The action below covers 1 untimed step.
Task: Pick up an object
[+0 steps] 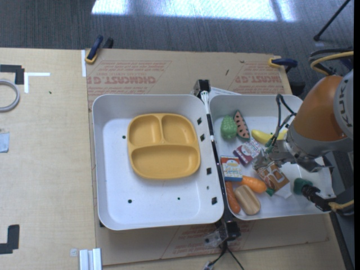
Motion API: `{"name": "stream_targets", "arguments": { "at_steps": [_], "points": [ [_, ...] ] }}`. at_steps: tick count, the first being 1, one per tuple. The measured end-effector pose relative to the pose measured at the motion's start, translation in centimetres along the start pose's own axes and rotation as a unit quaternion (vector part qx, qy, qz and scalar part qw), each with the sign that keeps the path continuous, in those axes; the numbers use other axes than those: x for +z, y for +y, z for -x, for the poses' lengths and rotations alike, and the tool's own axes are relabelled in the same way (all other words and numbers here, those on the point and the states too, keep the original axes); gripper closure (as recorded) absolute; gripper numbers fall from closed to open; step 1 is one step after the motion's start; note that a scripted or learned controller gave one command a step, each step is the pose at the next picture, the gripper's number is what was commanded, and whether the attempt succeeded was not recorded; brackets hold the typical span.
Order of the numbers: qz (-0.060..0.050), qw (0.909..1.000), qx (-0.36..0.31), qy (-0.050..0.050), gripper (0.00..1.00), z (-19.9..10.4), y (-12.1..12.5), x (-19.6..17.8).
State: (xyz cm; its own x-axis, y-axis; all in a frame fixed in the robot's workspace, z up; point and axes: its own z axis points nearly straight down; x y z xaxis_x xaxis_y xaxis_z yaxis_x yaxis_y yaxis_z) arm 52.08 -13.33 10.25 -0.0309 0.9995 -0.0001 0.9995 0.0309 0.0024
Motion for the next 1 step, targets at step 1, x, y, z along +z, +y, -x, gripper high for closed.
{"name": "stream_targets", "arguments": {
  "at_steps": [1],
  "points": [
    [0.000, 0.9993, 0.038, -0.001, 1.00, -3.52, -2.51, -14.85]
  ]
}}
